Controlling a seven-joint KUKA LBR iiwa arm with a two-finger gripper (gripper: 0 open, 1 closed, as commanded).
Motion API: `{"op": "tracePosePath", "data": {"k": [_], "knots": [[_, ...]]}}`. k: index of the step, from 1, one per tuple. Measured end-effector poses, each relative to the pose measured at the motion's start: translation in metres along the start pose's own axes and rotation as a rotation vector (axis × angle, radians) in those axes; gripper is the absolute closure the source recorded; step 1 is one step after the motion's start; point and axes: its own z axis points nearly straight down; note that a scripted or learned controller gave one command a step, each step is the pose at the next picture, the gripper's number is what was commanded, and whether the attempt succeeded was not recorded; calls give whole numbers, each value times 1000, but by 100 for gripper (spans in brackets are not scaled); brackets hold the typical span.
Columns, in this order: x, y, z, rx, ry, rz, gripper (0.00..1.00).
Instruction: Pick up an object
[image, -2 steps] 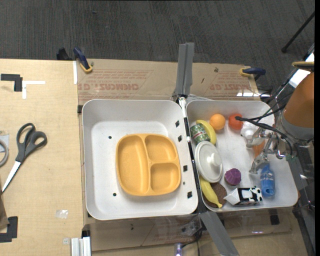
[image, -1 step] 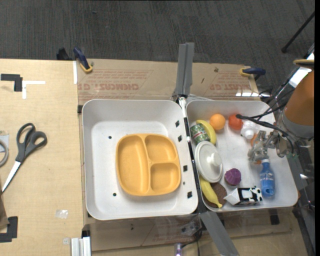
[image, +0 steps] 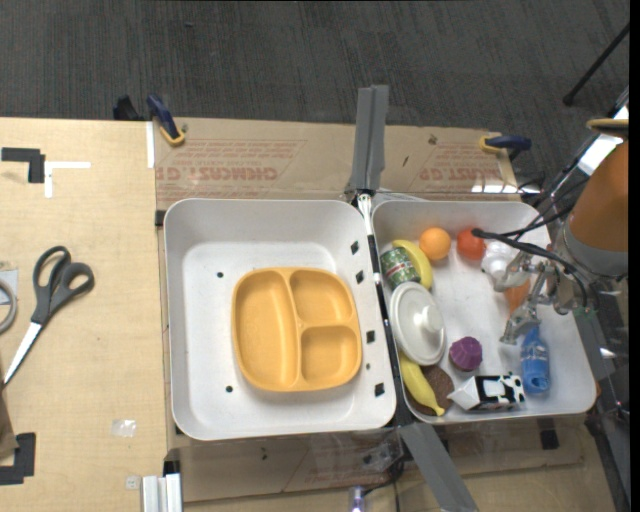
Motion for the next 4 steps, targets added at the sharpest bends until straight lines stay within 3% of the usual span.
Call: {"op": "tracePosePath", "data": {"k": [1,2,3,4], "knots": [[-1,1,-8,1,-1,-2,100],[-1,1,-8,0,-1,-3,0],[-2,2,-15,1,-1,-5,100],[-2,2,-15,1,-1,-5,0]]}}
